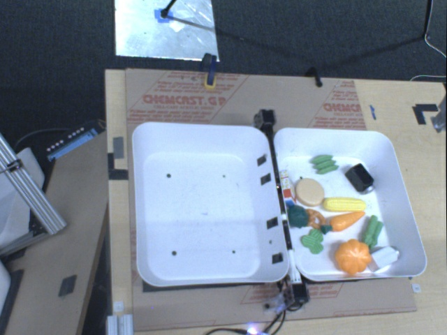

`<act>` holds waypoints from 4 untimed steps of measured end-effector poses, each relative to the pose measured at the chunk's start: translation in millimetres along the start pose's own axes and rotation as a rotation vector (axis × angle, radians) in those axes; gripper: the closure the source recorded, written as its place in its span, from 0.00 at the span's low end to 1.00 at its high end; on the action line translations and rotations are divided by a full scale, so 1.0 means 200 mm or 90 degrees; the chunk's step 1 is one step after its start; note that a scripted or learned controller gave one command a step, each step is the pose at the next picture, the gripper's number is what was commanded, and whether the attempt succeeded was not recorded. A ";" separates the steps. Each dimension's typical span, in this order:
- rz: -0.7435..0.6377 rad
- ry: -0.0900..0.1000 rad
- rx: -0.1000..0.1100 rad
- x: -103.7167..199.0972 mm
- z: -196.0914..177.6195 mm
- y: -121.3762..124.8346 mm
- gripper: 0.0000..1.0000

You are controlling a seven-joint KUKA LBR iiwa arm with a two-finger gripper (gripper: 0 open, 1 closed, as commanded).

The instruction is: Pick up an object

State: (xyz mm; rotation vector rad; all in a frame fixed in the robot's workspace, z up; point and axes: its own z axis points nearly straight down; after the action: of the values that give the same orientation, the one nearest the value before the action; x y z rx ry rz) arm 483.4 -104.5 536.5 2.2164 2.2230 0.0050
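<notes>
**benchwatcher:** So where's the pick at right now?

**me:** Not started, as far as I can judge. Everything's sitting loose in the right bin (401, 180), lower right of the frame. Nothing's lifted. The left bin (150, 145) has just its bare white floor.

**benchwatcher:** What's in the pile?

**me:** Toy food mostly. Corn (343, 204) in the middle, carrot (346, 221) just below it and touching it, orange pumpkin (353, 256) near the bottom edge, a tan round disc (310, 191) left of the corn, a green pod thing (324, 163) up top, and a black block (360, 177) off on its own toward the upper right of the bin. A few more green bits are packed around the carrot, pretty crowded there.

**benchwatcher:** And the arm? Fingers open?

**me:** There's a sliver of grey at the far right edge (440, 117), above the bins, which might be part of the arm, but I honestly can't say. So pose is anyone's guess, and I can't tell whether the pincer is apart or together.

**benchwatcher:** Which one would you go for?

**me:** Black block or the pod. They've got clear space around them. The carrot cluster looks like a bad bet.
</notes>
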 end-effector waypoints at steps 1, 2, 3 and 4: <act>0.001 -0.001 0.000 -0.05 0.01 0.24 1.00; 0.001 -0.002 0.000 -0.14 0.01 0.62 1.00; 0.001 0.000 0.001 -0.10 0.00 0.35 1.00; 0.000 0.000 0.000 -0.05 0.00 0.00 1.00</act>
State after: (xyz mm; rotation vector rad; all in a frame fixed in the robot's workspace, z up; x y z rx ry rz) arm 483.8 -114.9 536.4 2.2163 2.2224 0.0050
